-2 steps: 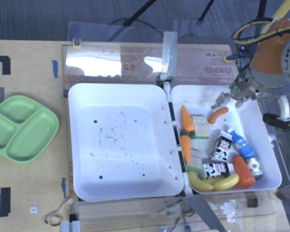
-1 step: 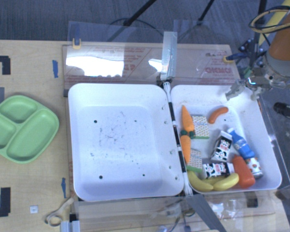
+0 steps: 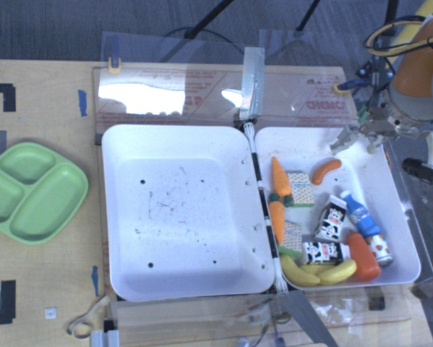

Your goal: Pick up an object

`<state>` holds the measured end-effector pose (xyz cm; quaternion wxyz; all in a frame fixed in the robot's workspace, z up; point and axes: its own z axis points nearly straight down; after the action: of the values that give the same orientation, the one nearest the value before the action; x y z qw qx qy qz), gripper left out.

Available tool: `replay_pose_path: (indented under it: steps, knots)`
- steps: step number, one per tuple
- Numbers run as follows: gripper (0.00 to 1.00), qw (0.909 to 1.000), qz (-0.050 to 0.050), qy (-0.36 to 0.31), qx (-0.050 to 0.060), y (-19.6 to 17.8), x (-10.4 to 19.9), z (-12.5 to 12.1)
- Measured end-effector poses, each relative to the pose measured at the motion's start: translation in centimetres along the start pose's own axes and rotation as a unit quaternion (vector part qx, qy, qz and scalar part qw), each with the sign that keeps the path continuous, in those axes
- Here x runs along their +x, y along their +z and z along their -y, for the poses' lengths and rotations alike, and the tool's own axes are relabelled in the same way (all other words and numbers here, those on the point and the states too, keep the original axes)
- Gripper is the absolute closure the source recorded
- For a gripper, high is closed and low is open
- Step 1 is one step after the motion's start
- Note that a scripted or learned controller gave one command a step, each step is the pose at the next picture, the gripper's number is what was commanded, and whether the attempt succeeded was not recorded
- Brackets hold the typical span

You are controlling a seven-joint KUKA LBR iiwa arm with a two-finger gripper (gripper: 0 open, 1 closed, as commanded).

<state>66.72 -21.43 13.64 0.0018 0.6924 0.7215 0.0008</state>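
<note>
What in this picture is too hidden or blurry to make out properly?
- Gripper: small and blurred in the camera view, so open or shut is unclear.
- Yellow plastic banana: partly covered by the black-and-white carton.
- Grey and orange arm: cut off by the right edge.

A pale wood table (image 3: 43,295) fills the lower left of the frame, marked with black (image 3: 3,96) and blue tape (image 3: 82,102). A green divided plate (image 3: 32,191) sits at its left edge. Grey carpet (image 3: 93,6) spans the top, crossed by dark stand legs (image 3: 223,9).
</note>
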Motion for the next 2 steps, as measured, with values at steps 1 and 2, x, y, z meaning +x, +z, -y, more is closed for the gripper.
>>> replay_pose_path:
  steps: [1, 2]
  knots:
    - [0.00, 0.9998, 0.000, -0.021, 0.000, 5.0, 4.2, -0.3]
    - [1.00, 0.9997, 0.001, -0.022, -0.002, 3.8, 4.3, -0.4]
